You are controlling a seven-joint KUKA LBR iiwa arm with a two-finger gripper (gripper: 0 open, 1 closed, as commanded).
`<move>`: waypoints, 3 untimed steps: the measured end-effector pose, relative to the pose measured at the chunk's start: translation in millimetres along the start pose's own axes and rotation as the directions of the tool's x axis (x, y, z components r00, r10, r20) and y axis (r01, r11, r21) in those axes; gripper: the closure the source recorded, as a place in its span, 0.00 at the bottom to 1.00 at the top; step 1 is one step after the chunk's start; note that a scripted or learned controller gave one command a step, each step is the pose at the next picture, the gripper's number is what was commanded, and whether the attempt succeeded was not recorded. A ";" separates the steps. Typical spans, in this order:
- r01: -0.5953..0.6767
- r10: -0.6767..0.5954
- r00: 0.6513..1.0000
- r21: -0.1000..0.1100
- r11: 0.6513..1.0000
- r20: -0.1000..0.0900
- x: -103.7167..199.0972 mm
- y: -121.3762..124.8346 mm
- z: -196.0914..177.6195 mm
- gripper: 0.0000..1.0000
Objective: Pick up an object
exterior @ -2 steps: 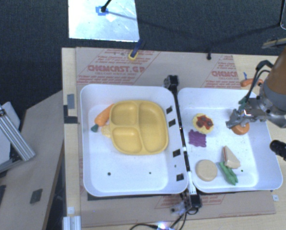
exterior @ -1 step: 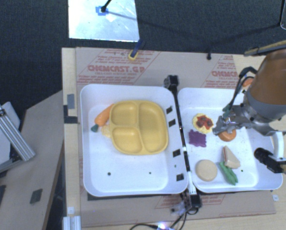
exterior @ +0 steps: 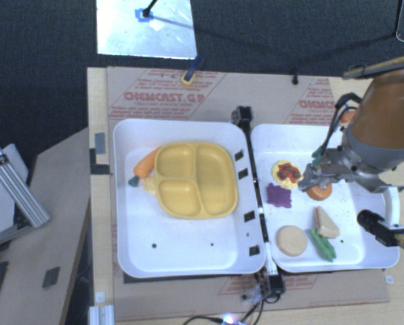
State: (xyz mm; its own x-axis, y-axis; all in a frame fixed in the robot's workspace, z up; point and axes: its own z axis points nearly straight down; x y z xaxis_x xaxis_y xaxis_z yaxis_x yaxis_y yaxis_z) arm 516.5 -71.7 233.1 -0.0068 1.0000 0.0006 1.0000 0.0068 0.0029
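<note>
The pincer (exterior: 315, 179) sits low in the right bin (exterior: 375, 256), directly over an orange disc (exterior: 320, 192). Whether it is spread or pressed together cannot be told from this view; the wrist body covers the tips. No object is seen between them, so no grasp is confirmed.

Positions relative to the pincer:
- Orange disc: just below and touching or nearly touching. Likely target.
- Yellow-and-red piece (exterior: 286, 173): just beside, on the left.
- Purple piece (exterior: 278, 196): near, lower left.
- Wedge (exterior: 326, 223): near, below.
- Green pod (exterior: 322, 244): below the wedge, touching it.
- Tan round (exterior: 291, 240): lower left, apart.
- Yellow tray (exterior: 192, 179) and carrot (exterior: 146, 162): well apart, in the left bin (exterior: 131, 249).

Probable faults from this state:
1. Slip. The disc looks flat and low; tips closing above its rim would skate off and close on nothing.
2. Off-centre contact. The pincer appears offset toward the disc's upper left edge. One tip landing on top would press the disc against the bin floor instead of gripping it.
3. Neighbour disturbance. The yellow-and-red piece lies close enough that a wide opening could push it or trap it together with the disc.
4. Cable drag. A cable (exterior: 332, 124) loops just above the wrist; it could snag on lift.

Confirm a hold only once the disc rises clear of the floor.
</note>
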 end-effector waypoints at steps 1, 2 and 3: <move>-0.006 0.006 1.000 0.002 1.000 0.000 -3.5 -7.3 19.0 1.00; -0.005 0.005 1.000 0.001 1.000 0.001 -6.9 -12.0 15.2 1.00; -0.003 0.003 1.000 0.000 1.000 0.001 -7.4 -8.1 -0.7 1.00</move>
State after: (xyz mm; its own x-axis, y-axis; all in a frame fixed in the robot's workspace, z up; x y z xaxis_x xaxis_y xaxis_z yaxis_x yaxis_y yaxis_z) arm 508.4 -79.2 233.8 -0.0040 1.0000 0.0000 1.0000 0.0040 0.0026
